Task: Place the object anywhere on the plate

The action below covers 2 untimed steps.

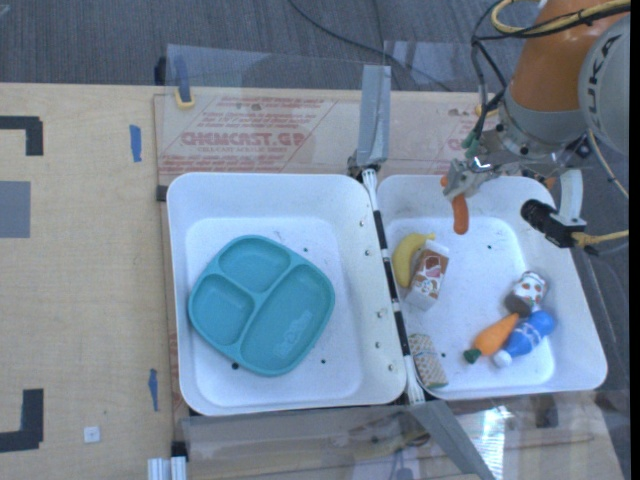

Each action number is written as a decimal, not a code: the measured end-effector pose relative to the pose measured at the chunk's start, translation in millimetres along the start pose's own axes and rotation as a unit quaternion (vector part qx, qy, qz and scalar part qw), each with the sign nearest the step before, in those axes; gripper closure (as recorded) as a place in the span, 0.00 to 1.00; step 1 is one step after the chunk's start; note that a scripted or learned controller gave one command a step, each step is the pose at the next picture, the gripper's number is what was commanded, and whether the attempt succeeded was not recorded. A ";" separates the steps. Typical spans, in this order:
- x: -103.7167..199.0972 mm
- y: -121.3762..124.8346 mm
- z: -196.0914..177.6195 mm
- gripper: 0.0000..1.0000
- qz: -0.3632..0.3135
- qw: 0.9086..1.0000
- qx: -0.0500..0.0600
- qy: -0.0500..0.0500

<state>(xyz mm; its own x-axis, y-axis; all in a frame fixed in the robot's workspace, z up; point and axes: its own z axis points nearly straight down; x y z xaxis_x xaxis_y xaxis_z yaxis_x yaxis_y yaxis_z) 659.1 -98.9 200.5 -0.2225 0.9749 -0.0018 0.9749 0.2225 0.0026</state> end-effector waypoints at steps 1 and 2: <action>86.2 -15.6 14.9 1.00 -0.119 0.993 0.001 0.001; 172.0 -17.4 14.9 1.00 -0.079 0.997 0.002 0.001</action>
<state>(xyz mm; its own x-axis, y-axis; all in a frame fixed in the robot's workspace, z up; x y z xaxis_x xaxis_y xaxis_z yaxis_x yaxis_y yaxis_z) 603.9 64.8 185.2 -0.3730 0.9278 0.0005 0.9278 0.3730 -0.0006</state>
